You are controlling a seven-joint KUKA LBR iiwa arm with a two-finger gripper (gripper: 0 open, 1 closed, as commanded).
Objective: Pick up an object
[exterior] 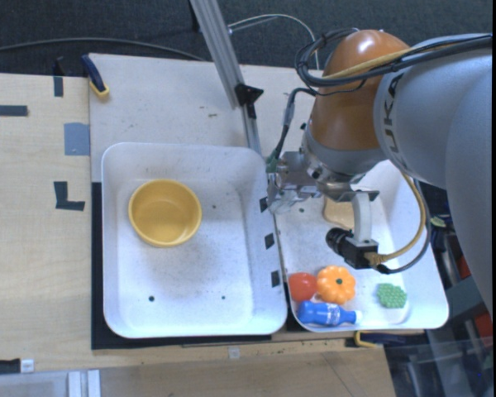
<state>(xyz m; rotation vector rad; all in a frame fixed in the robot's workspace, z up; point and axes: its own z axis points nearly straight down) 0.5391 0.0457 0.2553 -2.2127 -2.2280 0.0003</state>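
My gripper (283,193) hangs over the far left part of the right bin (426,308), close to the rim between the two bins. The arm's bulk hides what lies under it. A tan object (339,213) peeks out just right of the gripper. At the near end of the right bin lie a red tomato-like piece (302,286), an orange pumpkin (336,284), a blue bottle (326,313) and a small green piece (391,295). A yellow bowl (164,212) stands upright in the left bin (207,304).
A slanted metal pole (219,44) rises behind the bins. A blue and yellow clamp (95,76) sits at the board's far left corner. Cables (401,255) loop from the wrist over the right bin.
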